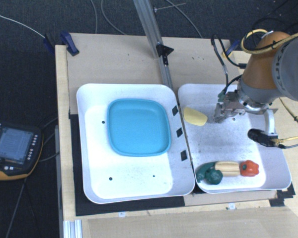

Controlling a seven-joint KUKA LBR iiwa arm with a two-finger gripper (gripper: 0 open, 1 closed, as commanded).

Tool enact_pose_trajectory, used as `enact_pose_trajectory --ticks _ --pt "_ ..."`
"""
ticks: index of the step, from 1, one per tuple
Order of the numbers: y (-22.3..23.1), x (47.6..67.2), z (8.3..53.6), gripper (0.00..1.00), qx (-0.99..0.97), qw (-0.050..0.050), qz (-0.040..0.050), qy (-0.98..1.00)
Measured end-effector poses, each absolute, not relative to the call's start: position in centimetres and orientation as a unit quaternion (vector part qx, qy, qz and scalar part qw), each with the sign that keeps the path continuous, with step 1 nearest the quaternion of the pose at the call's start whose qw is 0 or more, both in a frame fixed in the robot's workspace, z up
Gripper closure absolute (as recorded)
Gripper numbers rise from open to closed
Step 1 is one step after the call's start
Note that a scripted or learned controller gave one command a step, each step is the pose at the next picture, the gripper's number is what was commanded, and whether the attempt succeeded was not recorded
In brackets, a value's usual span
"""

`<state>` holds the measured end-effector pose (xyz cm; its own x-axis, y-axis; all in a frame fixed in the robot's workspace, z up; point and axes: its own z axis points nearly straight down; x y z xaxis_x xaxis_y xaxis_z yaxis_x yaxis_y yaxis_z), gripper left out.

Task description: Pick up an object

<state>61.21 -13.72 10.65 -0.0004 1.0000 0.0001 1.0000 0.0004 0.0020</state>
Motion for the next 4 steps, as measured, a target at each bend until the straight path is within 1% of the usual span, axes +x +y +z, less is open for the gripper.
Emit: enact_pose_trajectory --ticks 2,3,4 --pt "-14.3 61.8 23.2 1.0 0.707 0.003 0.0019 0.707" --pt "-14.3 61.8 25.4 1.0 0.707 0.001 0.0009 0.707" --pt "-9.4 62.9 24.9 1.0 0.706 0.0 0.0006 0.709"
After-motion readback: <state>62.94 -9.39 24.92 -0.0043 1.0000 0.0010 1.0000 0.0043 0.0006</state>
